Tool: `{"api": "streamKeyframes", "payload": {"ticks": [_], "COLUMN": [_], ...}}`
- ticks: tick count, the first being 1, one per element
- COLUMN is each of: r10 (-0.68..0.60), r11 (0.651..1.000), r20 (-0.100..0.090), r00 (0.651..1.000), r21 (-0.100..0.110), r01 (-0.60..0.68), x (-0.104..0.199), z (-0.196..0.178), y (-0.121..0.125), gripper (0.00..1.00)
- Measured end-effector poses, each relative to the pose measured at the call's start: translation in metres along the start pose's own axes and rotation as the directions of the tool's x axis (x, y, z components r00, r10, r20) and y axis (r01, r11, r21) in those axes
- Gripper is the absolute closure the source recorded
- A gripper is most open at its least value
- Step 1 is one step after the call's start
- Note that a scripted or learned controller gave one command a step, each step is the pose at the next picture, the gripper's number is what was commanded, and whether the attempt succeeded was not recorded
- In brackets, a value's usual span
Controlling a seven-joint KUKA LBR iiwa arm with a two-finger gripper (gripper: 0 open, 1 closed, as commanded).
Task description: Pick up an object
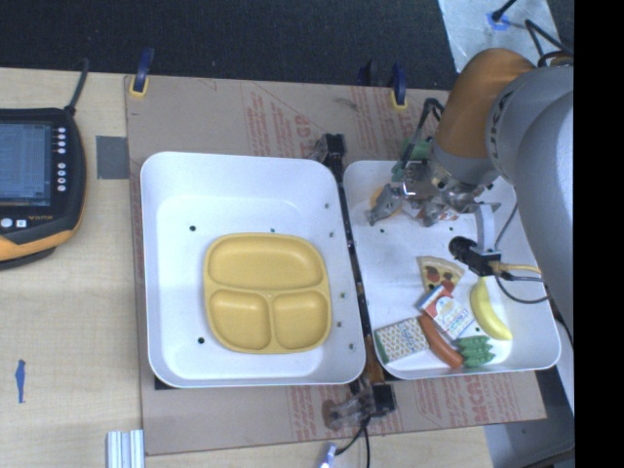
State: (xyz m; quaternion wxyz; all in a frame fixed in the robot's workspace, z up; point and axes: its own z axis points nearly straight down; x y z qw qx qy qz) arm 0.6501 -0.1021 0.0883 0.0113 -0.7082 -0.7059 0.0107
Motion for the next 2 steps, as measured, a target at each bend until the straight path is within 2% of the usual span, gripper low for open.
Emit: {"api": "streamKeyframes", "payload": {"ticks": [1,2], "r10": [-0.005,-0.007], "r11": [1.000,1.000], "r20": [0.001,0.002], "r00": [1.000,1.000], "r21": [-0.030,-0.027], "r01": [0.005,0.007], "x": [-0.059,-0.067], "z": [-0.056,-0.037], "y": [0.005,-0.061], "gripper": [0.00,0.00]}}
